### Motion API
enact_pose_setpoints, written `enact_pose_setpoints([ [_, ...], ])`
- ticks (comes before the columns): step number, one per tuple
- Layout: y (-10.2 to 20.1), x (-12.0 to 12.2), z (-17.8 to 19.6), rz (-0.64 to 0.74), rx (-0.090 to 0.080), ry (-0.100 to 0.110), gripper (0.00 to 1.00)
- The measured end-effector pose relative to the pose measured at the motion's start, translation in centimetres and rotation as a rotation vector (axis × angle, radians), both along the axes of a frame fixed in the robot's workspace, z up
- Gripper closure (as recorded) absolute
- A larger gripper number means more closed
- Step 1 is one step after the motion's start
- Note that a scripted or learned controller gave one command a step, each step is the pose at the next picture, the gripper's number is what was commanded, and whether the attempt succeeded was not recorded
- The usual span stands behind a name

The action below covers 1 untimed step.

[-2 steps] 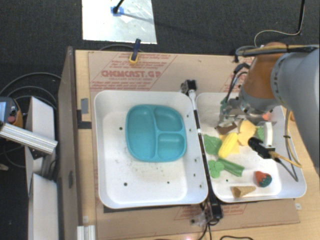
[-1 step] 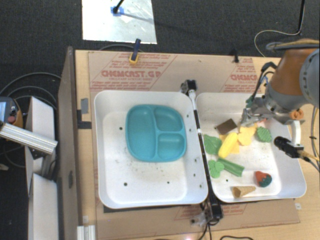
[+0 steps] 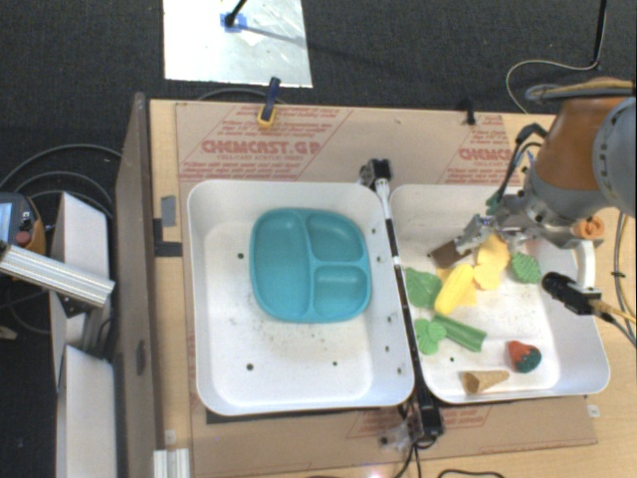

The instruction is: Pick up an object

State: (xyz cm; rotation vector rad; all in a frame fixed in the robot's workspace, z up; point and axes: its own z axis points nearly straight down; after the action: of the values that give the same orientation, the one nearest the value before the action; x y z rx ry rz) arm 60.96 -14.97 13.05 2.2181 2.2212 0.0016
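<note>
The hand [image 3: 476,239] hangs over the right bin [image 3: 582,371], just above yellow toy food [image 3: 468,279].

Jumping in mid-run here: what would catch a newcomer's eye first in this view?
The teal divided plate lies alone in the left bin and stands out. In the right bin, bright toy foods cluster: yellow pieces, green ones, a strawberry and a cone. The gripper reaches in from the right, low over the yellow pieces.

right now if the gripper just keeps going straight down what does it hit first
Most likely the yellow toy pieces right beneath the gripper in the right bin; depth is hard to judge from this slanted view.
</note>
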Motion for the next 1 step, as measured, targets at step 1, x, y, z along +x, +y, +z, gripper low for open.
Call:
enact_pose_setpoints([
  [1, -3.12, -0.5, -0.4, -0.002, -0.001, -0.001, 0.0],
])
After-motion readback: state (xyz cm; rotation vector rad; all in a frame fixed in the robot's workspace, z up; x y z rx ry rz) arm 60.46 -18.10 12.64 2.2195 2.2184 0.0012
